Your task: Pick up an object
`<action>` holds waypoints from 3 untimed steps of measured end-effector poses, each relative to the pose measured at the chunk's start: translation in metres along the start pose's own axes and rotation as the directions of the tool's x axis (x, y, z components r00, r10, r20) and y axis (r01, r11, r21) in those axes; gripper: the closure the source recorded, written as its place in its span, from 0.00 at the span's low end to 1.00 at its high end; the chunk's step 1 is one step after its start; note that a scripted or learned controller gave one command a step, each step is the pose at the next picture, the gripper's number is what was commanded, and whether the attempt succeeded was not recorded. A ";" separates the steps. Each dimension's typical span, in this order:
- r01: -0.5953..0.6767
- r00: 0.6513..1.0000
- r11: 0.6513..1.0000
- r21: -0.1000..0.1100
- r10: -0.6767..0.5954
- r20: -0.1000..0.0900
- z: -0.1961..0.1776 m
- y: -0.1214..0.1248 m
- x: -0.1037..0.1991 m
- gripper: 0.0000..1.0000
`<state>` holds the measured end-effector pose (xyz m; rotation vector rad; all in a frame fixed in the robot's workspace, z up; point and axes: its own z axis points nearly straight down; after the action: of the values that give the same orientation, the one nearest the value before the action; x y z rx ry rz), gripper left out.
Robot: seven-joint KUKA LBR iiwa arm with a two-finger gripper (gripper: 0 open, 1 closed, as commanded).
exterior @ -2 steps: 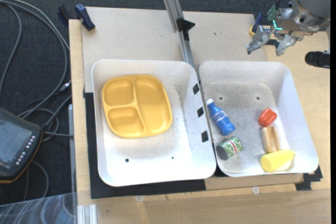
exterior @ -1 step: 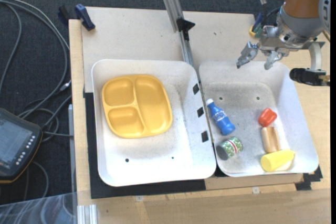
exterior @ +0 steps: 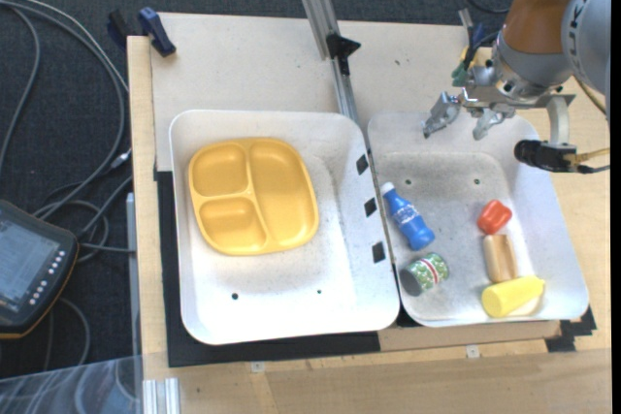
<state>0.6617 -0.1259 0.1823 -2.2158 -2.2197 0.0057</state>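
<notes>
Hovering at the right bin's (exterior: 543, 194) twelve o'clock rim, the gripper (exterior: 464, 122) has fingers spread apart, gripping nothing; bottle (exterior: 408, 217) lies at seven o'clock from it.

Two bins side by side on the bench (exterior: 243, 44). Left bin (exterior: 291, 305): divided plate (exterior: 252, 194), sitting toward the back-left. Right bin (exterior: 456, 179): bottle (exterior: 407, 217) by the left wall, small can (exterior: 426, 272) just in front of it. Right side of that bin, back to front: cap-shaped piece (exterior: 494, 216), cylinder (exterior: 501, 256), block (exterior: 512, 296) at the front edge, close together in a row. Gripper (exterior: 467, 120) hangs over the right bin's back edge, well apart from all items. Clamp (exterior: 155, 29) at the bench's back-left corner.
</notes>
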 end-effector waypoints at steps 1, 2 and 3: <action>0.000 1.000 1.000 0.001 0.000 0.000 0.053 0.005 0.009 0.00; 0.000 1.000 1.000 -0.008 0.000 0.000 0.037 0.008 0.009 1.00; -0.001 1.000 1.000 -0.014 0.002 0.003 -0.014 0.005 0.001 1.00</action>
<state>0.6665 -0.1247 0.1963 -2.2257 -2.2263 -0.0064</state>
